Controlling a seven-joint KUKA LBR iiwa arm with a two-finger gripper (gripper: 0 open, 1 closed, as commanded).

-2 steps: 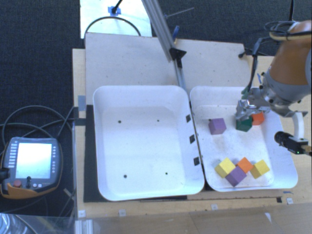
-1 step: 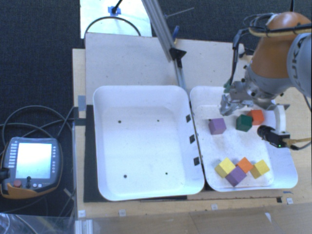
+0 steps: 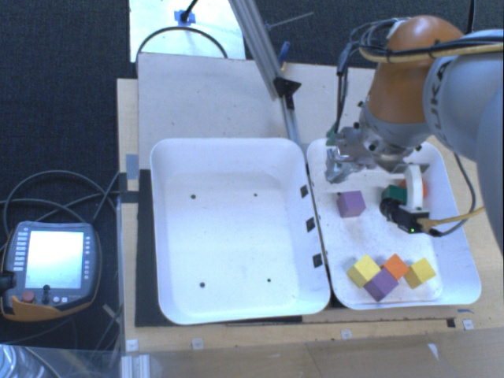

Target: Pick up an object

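Camera view puts the claw (image 3: 337, 164) over the 10 o'clock corner of the right bin (image 3: 466, 280). Whether it is released or clenched, I cannot tell. Near it at 5 o'clock, a purple cube (image 3: 351, 204) lies on the bin floor. At 2 o'clock from that cube a green block (image 3: 393, 192) peeks out, partly hidden. Farther out at 5 o'clock, by the bin's lower edge, four more huddle together: yellow cube (image 3: 364, 271), second purple cube (image 3: 381, 284), orange cube (image 3: 396, 266) and second yellow cube (image 3: 420, 272). The left bin (image 3: 236, 219) lies at 9 o'clock, with a pendant (image 3: 49, 268) beyond it.
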